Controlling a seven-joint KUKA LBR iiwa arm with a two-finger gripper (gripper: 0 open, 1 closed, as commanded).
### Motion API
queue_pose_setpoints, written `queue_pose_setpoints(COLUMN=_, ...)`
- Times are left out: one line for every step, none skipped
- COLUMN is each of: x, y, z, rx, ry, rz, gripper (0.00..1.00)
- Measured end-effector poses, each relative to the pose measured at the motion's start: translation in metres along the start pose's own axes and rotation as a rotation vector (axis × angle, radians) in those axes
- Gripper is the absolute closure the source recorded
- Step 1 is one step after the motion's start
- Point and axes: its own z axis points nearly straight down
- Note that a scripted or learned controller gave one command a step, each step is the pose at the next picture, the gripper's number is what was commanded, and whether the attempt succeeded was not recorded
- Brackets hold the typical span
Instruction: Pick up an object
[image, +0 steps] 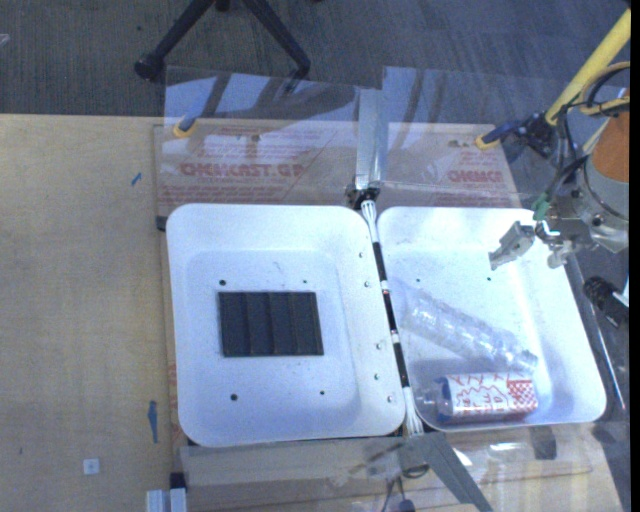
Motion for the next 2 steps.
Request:
queue_pose_setpoints(x=0.003, y=-0.073, z=0.034, rx=0.003, ry=0.002, rz=0.222, gripper=0.00)
queue_pose_setpoints(x=-0.031, y=-0.080, z=0.099, rx=-0.043, ry=-0.006, rz=0.340, gripper=0.00)
